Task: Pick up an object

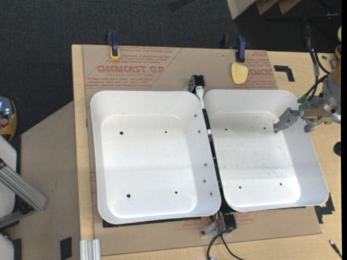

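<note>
A small yellow object (239,72) lies on the cardboard board behind the right bin, just below a blue clamp. My gripper (295,125) hangs over the right bin's (260,199) far right corner, well to the right of and nearer than the yellow object. Its fingers are spread apart, one grey finger (283,122) reaching left over the bin floor, and nothing sits between them. The left bin (108,199) shows only its white floor with small dark holes.
Two blue clamps (113,43) (241,46) hold the board at its back edge. A black cable and bracket (198,84) run down the seam between the bins. Metal framing (21,191) sits at the far left.
</note>
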Action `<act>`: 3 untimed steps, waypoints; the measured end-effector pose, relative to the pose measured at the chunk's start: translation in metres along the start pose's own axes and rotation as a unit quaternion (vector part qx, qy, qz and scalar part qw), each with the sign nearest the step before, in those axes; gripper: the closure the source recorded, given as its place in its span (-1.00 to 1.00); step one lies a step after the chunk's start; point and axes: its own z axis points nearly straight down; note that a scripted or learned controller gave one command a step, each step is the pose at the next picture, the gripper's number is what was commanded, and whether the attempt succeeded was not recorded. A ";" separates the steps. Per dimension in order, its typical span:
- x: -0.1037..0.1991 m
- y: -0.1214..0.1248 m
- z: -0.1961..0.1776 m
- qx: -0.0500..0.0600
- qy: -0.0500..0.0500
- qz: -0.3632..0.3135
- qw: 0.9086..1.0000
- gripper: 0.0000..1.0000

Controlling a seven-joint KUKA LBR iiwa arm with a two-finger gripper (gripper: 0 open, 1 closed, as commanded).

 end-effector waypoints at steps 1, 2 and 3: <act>0.000 0.001 -0.011 -0.002 -0.001 0.000 1.000 1.00; 0.200 0.029 -0.086 -0.004 0.003 -0.009 1.000 1.00; 0.199 0.015 -0.118 -0.003 0.000 -0.001 1.000 1.00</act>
